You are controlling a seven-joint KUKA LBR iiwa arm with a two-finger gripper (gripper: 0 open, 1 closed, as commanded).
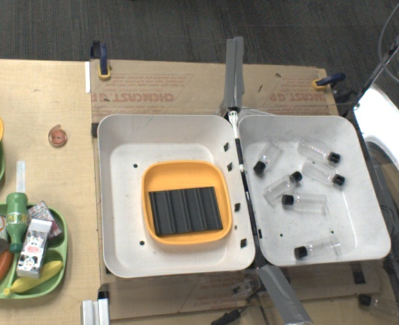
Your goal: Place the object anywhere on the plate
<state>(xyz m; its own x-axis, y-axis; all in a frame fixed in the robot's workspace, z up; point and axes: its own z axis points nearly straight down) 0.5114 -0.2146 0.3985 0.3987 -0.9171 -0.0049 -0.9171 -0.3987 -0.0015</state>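
The pick looks not yet begun; the vials (280, 183), clear with black caps, all lie in the right bin (362, 229), most scattered from its centre toward 12 and 1 o'clock, one vial (316, 249) apart at 6 o'clock; the plate (185, 169) sits mid left bin (121, 202), bearing a dark ribbed pad (185, 208); the next move probably calls for choosing a vial lying apart from its neighbours, closing across its body, then carrying it toward 9 o'clock over the divider; the clear bodies fade into the white floor, so only the caps count reliably, about six; a green tray (50, 276) at 8 o'clock is cut off.
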